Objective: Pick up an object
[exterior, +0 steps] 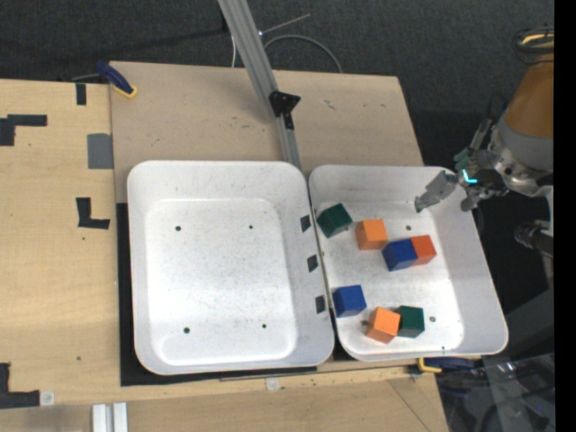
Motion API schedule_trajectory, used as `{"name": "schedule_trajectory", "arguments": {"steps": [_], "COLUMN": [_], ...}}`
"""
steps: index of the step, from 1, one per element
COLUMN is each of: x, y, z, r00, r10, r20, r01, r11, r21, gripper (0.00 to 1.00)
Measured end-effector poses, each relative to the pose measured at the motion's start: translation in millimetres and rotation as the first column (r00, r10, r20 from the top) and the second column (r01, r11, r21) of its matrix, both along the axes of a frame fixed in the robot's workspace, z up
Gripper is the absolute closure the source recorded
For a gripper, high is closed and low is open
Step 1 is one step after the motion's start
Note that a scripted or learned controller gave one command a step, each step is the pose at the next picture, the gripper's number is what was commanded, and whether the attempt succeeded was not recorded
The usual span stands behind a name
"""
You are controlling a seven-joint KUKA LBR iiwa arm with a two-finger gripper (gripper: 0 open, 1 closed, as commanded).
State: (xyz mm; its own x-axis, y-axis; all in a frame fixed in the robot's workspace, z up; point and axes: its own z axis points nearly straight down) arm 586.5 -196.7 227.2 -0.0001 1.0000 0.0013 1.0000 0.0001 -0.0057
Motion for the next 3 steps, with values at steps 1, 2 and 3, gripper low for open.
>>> {"name": "schedule_trajectory", "arguments": {"steps": [1,2,3], "x": [1,6,1], "y": [0,-6,1], "z": [3,-46,-109], "r00": [1.0,1.0,1.0], "r10": [0.002,0.001,0.002], "r20": [0.004,0.0,-0.002], "r01": [-0.002,-0.001,-0.002], "r11": [1.0,1.0,1.0], "r21": [-0.002,-0.001,0.0], "gripper": [0.0,0.0,0.0]}}
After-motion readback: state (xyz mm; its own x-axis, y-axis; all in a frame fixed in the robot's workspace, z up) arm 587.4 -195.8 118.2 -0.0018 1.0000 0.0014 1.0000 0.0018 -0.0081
